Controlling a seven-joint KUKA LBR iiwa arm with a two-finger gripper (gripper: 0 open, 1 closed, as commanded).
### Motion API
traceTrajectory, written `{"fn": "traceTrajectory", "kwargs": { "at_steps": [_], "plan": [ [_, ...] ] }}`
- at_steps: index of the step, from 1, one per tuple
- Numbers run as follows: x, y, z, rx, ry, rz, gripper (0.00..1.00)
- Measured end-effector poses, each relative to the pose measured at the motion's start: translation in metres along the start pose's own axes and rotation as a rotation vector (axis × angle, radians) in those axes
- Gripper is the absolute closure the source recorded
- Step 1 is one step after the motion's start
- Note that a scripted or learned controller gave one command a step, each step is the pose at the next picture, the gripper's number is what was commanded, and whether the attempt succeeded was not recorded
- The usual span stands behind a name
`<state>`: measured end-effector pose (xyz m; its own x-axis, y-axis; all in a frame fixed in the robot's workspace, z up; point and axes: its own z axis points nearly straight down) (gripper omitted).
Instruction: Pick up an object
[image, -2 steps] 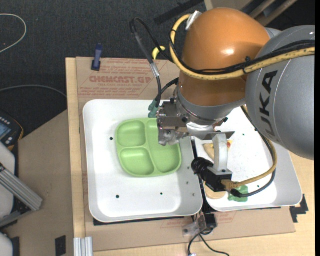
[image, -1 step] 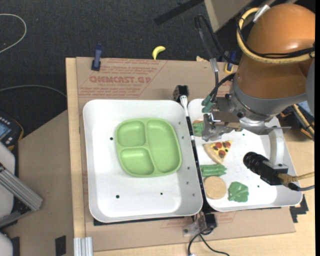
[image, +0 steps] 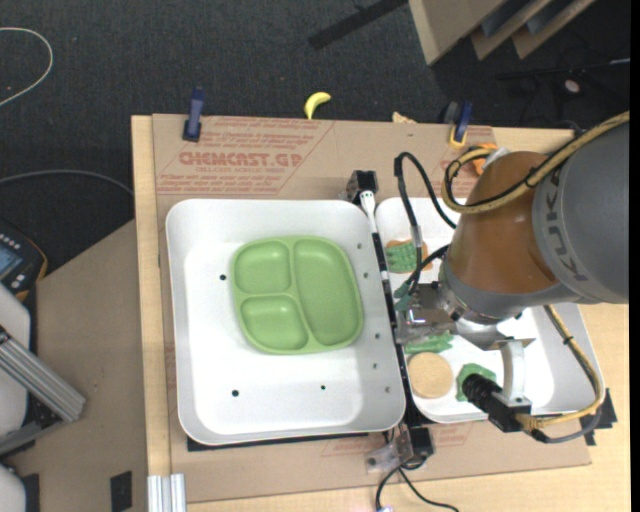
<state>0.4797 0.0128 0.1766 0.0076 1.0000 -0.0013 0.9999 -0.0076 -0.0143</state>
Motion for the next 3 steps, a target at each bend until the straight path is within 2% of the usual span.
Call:
{"fn": "traceTrajectory", "kwargs": {
  "at_steps": [1,2,3],
  "plan": [
    [0.045,-0.001,-0.147,-0.030,0.005,-0.015,1.00],
    [0.148,0.047,-0.204,-0.026,0.006,-0.018,1.00],
    [0.216,-0.008,-0.173,-0.008,0.001,-0.016,1.00]
  ]
}}
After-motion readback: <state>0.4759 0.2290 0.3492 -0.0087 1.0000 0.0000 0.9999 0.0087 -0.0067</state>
